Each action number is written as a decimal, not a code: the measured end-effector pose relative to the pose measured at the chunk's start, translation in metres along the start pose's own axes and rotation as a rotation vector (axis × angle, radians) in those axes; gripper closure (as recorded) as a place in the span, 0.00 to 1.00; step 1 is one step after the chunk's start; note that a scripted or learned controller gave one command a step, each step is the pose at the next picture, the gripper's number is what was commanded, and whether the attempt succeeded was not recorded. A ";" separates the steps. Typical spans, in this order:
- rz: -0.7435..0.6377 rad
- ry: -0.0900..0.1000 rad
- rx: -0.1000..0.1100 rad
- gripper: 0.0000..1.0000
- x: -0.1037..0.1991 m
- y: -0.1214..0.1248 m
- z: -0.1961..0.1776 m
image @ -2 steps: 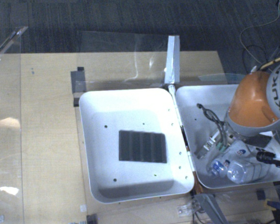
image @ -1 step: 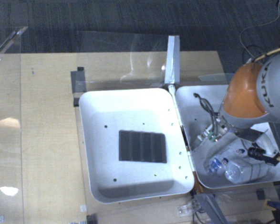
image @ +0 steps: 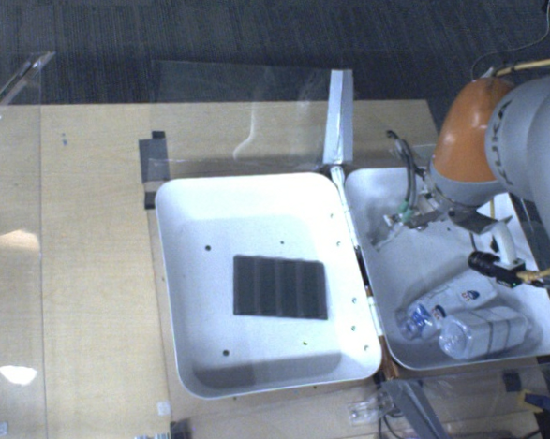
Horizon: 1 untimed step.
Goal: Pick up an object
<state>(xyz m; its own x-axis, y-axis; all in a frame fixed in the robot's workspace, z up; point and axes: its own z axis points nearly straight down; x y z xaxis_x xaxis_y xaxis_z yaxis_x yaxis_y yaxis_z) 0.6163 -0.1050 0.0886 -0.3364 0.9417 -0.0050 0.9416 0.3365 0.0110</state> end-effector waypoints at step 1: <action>-0.016 0.010 0.020 0.00 -0.019 0.047 0.002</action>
<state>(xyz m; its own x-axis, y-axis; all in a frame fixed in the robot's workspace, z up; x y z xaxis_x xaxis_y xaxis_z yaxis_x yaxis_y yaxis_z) 0.6674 -0.1070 0.0872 -0.3516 0.9361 0.0051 0.9361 0.3517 -0.0091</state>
